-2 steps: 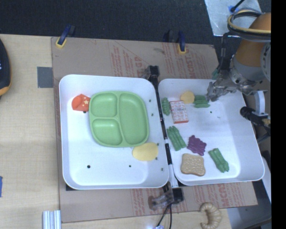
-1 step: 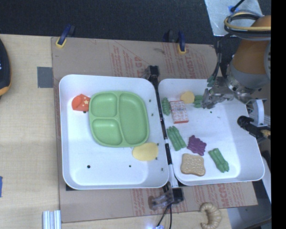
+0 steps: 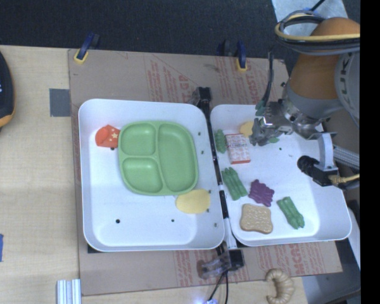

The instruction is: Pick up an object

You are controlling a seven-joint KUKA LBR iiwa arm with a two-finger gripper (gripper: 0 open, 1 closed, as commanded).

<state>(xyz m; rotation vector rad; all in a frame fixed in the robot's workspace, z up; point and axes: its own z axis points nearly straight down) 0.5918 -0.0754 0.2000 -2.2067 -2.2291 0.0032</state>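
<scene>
My tool low over the far end of the right bin, among the toy food.

My tool (image 3: 263,133) sits down at the far left corner of the right bin (image 3: 332,230), right beside a yellow piece (image 3: 246,128) and the red-and-white packet (image 3: 238,149), likely to reach one of them; I cannot tell how wide it stands or whether it grips anything. Nearer lie the purple grapes (image 3: 261,192), the toast (image 3: 256,218) and a green pod (image 3: 291,212), apart enough to take singly. The green tray (image 3: 158,158) fills the left bin (image 3: 98,227) on the worktop (image 3: 31,189).
</scene>
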